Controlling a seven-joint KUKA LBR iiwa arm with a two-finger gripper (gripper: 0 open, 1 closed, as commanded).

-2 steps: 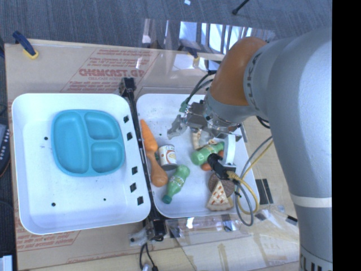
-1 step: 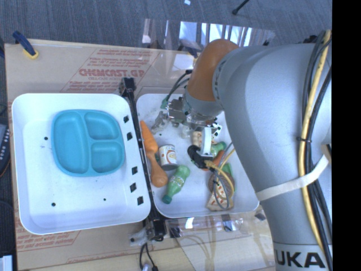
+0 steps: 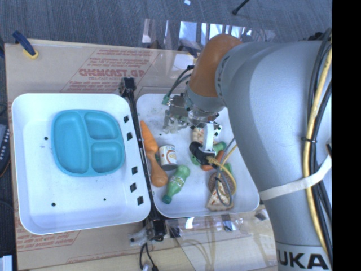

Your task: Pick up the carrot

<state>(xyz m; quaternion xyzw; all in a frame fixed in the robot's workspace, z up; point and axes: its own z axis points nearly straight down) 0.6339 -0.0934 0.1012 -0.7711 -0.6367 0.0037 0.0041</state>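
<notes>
Carrot [image 3: 151, 148] lies in the right bin [image 3: 192, 212], stretched far-to-near hard against that bin's left wall, with the black divider clips just beyond it. A small can [image 3: 167, 156] appears to touch its right flank near the middle, and a green bottle [image 3: 176, 182] rests slantwise beside its near end.

The gripper [image 3: 181, 120] hangs over the far middle of the same bin, a little right of the carrot's far tip. How wide the claw stands cannot be told from this angle, and nothing can be seen in its hold.

The main risk is crowding. With the wall on one side and the can on the other, a descent on the carrot's middle would likely strike the rim or knock the can instead of straddling the carrot. The thinner far end looks like the freer place to close on, though a grip so far off-centre may let the carrot swing or slip out.

A second hazard is mistaken identity: an orange-and-green item [image 3: 207, 164] sits partly hidden to the right, near a brown wedge [image 3: 219, 193], and could draw the grasp.

The left bin [image 3: 28, 168], with its blue divided plate [image 3: 87, 141], plays no part.
</notes>
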